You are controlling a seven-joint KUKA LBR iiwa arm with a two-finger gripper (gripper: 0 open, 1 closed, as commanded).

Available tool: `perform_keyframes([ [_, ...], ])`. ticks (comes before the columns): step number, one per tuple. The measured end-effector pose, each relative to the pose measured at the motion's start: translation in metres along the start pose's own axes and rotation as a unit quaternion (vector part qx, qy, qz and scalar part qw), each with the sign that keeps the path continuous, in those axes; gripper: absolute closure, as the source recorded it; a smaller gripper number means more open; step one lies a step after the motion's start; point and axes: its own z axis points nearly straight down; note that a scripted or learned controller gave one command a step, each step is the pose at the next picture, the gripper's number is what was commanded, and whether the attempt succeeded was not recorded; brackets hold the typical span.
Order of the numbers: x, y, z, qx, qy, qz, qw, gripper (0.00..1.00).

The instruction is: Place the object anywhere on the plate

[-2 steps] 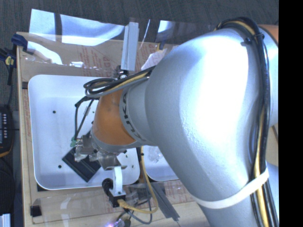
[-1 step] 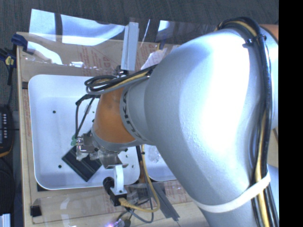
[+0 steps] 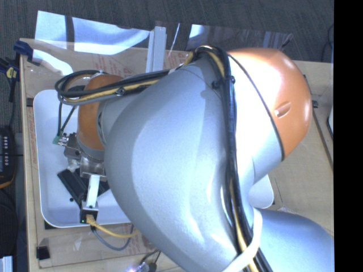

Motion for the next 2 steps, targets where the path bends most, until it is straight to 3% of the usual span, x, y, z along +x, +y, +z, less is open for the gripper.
perform_keyframes([
  [1, -0.049, -0.035, -0.071, 0.008, -0.002, -0.104, 0.9946, 1.00],
  [2, -0.025, -0.042, 0.004, 0.004, -0.001, 0.128, 0.9917, 1.00],
])
